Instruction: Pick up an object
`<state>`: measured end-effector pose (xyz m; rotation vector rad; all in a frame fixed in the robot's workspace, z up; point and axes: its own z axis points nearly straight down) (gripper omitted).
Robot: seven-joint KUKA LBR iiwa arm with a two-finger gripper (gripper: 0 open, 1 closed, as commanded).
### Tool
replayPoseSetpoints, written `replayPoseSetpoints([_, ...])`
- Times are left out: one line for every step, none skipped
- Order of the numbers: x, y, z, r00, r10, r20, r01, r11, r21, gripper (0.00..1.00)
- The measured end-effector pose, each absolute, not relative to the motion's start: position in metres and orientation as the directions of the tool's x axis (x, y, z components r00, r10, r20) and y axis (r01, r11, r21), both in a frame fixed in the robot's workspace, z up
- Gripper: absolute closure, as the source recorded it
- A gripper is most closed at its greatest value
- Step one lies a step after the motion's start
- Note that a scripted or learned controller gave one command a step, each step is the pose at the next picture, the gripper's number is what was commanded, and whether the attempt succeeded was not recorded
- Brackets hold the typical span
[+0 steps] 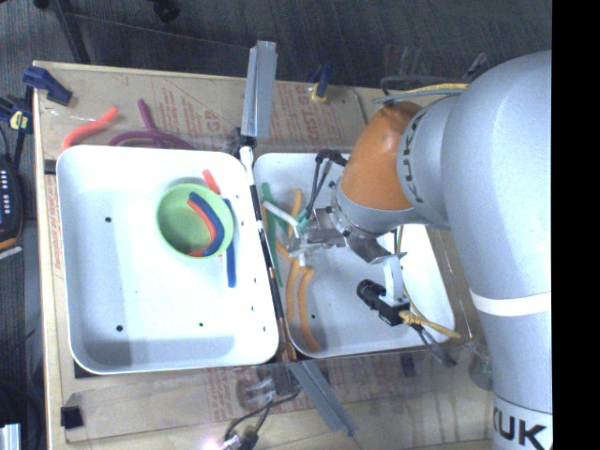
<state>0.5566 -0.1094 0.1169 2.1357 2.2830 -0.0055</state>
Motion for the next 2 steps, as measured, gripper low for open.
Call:
replayPoseSetpoints([0.557, -0.11, 0.117, -0.067, 0.998, -0.015, 0.998, 0.067, 0.008, 0.0])
replayPoseSetpoints([0.614, -0.119, 0.094, -0.213, 0.977, -0.008, 0.977, 0.213, 0.001, 0.0])
